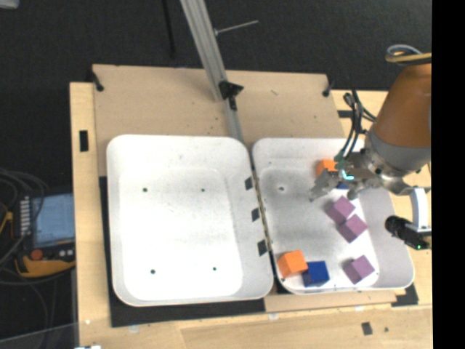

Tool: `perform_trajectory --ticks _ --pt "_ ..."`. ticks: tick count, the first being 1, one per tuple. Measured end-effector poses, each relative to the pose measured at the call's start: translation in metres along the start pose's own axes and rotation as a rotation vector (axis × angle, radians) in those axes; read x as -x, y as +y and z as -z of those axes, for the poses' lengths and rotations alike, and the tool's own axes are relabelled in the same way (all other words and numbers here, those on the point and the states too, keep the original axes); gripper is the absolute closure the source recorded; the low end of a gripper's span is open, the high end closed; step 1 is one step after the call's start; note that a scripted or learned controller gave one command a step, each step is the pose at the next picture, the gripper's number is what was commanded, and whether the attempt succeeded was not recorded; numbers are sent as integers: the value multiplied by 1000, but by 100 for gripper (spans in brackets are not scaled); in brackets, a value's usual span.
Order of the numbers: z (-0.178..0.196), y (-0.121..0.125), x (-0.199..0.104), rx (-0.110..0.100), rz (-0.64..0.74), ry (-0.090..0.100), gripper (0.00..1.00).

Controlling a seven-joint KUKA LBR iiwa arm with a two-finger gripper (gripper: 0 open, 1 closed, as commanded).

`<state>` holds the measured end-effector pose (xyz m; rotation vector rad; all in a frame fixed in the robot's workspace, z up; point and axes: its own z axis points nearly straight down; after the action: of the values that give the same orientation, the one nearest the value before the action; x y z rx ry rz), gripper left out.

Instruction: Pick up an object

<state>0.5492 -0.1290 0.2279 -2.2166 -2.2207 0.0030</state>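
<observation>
One orange block [325, 166] touches the open pincer [338, 186] (upper side), ungripped.

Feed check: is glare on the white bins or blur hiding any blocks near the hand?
Camera view: the right bin is bright but not washed out; purple blocks, orange block and blue block read clearly. Soft overall; the hand and the small orange piece beside it are blurry.

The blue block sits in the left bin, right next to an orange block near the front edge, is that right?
Not quite. The blue block is in the right bin, not the left one. The rest holds: the camera view shows it beside an orange block near the front edge.
</observation>
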Motion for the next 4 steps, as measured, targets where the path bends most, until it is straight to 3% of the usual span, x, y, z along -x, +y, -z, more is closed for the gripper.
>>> perform_trajectory --ticks 1,3,4 --pt "3 1 0 6 -2 -1 0" --pt "-115 -15 2 -1 -3 -2 0" --pt "-130 -14 3 6 -4 -4 0"
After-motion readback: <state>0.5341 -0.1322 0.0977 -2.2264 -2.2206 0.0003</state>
